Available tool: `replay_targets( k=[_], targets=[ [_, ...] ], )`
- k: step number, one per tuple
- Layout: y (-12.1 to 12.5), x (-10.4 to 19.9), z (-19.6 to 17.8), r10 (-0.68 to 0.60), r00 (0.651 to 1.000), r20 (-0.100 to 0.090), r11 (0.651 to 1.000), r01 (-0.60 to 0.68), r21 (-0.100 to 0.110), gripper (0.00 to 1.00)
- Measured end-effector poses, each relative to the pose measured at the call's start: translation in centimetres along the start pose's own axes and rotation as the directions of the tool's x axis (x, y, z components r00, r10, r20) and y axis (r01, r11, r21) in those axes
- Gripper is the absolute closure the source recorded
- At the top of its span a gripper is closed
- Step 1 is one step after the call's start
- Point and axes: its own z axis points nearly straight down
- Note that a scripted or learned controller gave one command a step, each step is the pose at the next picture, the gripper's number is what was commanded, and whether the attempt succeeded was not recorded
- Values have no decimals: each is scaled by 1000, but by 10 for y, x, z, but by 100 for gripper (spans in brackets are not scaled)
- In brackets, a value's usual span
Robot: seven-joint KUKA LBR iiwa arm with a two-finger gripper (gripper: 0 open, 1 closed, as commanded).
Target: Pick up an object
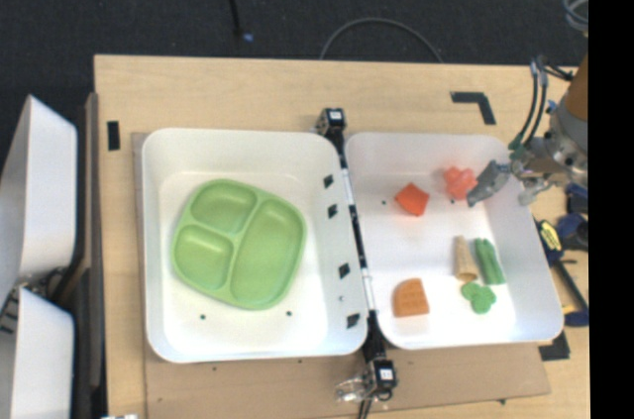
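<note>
the gripper (482, 186) stood at the right bin's (515, 323) upper right, reaching in from the right edge. whether it was apart or together could not be told from this angle. nothing was seen held in it.

just beside its tip, at the left, lay a pink piece (457, 180), the likeliest target; contact could not be confirmed. it was judged small, light and probably plastic or rubbery, with an irregular outline, so a pinch across its narrowest part was advised. a slip or a nudge aside was the main risk.

further left lay a red block (412, 200), apart from the pink piece. it looked stiff and flat-sided, judged an easy hold across opposite faces.

lower in the same bin a tan stick (464, 257) and a green stick (487, 261) lay side by side, close or touching, with a green lump (479, 297) just below them. their crowding was judged awkward for a clean grasp. an orange block (410, 297) sat near the bin's lower left, well apart from the rest.

the left bin (158, 328) held one green tray (239, 243) with three compartments, each bare. it was judged wide and shallow, a poor fit for two fingers except at the rim.
</note>
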Motion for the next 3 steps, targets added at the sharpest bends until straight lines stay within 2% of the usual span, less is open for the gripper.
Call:
replay_targets(
  k=[1,2,3],
  targets=[
    [2,1,-7,-2,1000,2,1000,2,-11,0],
    [1,-7,40,-1,1000,3,1000,1,-7,0],
    [-2,-2,86,1,1000,2,1000,-1,-6,0]
  ],
)
